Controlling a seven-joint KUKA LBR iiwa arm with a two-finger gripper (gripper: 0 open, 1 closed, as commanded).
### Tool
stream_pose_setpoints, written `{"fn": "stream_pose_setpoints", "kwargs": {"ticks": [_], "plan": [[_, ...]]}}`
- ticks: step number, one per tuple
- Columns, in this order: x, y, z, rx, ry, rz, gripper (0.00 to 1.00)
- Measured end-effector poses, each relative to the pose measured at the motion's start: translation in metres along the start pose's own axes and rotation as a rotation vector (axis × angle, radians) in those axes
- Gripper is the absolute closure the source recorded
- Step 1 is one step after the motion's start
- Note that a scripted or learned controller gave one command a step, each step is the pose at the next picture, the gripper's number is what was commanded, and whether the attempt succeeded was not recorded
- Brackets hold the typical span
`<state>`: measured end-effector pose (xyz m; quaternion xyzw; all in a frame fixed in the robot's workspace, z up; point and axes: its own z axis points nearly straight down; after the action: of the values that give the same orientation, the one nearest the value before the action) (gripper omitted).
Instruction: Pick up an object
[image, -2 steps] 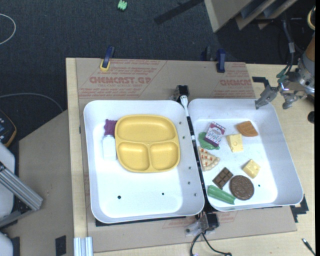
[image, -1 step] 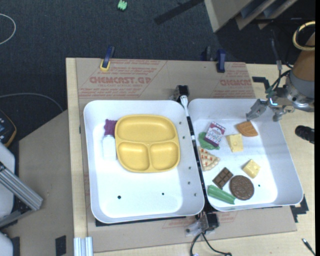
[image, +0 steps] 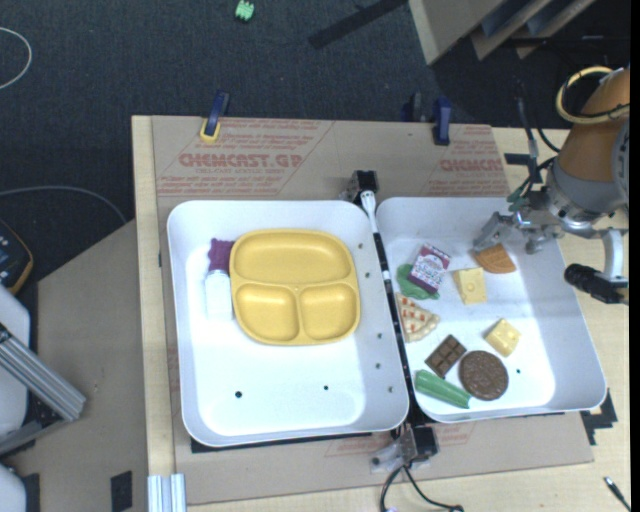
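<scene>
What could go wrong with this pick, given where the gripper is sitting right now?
1. The gripper hovers at the right bin's far edge by the orange cookie, so it may clip the wall or slide the flat cookie instead of lifting it.
2. The cheese cube and the small carton lie close by, so a descent slightly off target could knock them.
</scene>
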<state>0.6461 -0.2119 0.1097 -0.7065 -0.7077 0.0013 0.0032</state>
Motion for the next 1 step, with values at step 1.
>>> {"fn": "stream_pose_setpoints", "kwargs": {"ticks": [1], "plan": [[0.0018, 0.0004, 0.0260, -0.003, 0.000, -0.001, 0.00]]}}
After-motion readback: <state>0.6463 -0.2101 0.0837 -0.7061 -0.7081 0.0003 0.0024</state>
